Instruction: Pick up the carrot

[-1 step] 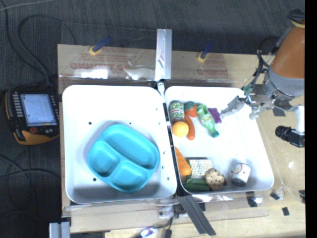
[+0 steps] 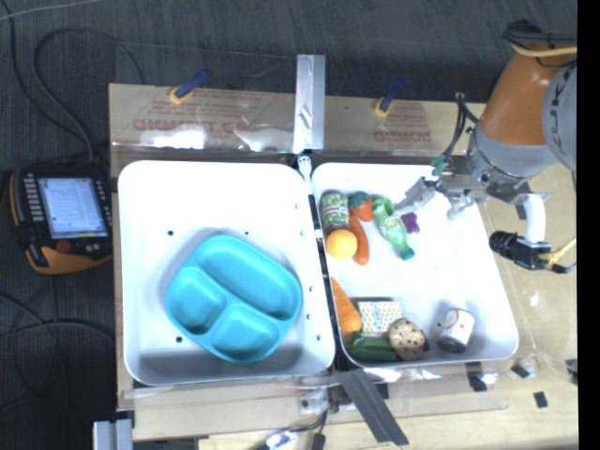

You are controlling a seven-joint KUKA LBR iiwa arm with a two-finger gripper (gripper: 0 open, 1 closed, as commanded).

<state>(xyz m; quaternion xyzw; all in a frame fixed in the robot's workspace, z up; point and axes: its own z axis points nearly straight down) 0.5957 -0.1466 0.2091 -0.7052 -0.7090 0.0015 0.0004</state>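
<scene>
At the rear of the bench, a clear sheet [image 2: 216, 120] bears faint reddish printing too blurred to read. Left of the bins, a teach pendant [image 2: 61, 216] shows a lit screen whose text is illegible. On the arm [image 2: 525, 101], dark letters sit by the frame's right edge, cut off and unreadable; the orange band is also cropped there.

Left bin [image 2: 150, 195]: one blue divided plate [image 2: 234, 296], unmarked.

Right bin [image 2: 478, 279]: the carrot [image 2: 344, 309] lies against the bin's left wall, beside the divider, narrow end toward the rear. Its wide end touches a patterned box [image 2: 379, 315], whose print cannot be made out, and a dark green piece [image 2: 373, 349] partly tucked under the front rim. A round brown speckled item [image 2: 406, 337] and a small white container [image 2: 456, 326] with a red mark lie along the front.

Toward the rear left stand a can [image 2: 334, 209] with a green label, its lettering too small to read, an orange ball [image 2: 341, 244], a red-orange piece with a green cap [image 2: 361, 237], a green bottle [image 2: 395, 229] and a small purple item [image 2: 411, 221].

The gripper [image 2: 448, 187] hangs over the bin's rear right part, well apart from the carrot; whether it is open or closed cannot be told, and nothing visible is held.
</scene>
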